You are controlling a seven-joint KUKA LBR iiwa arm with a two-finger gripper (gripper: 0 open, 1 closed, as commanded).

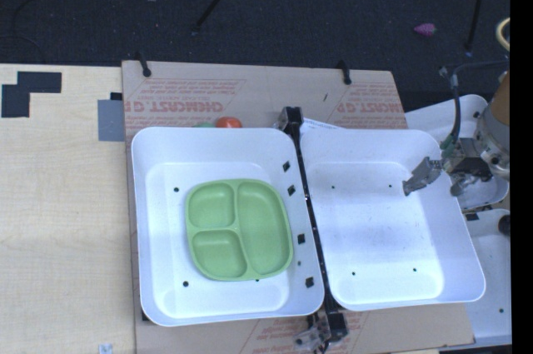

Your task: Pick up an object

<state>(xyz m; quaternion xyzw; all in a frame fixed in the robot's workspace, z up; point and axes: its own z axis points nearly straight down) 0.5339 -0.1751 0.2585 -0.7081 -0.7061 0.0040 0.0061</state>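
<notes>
Reaching from the right bin (391, 294), the jaws, spread and empty, could slip off the flat green tray (239, 228).

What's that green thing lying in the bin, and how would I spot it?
Find the two white bins side by side and take the left bin. On its floor lies a pale green plate, rounded and split into three compartments, its colour standing out against the white.
</notes>
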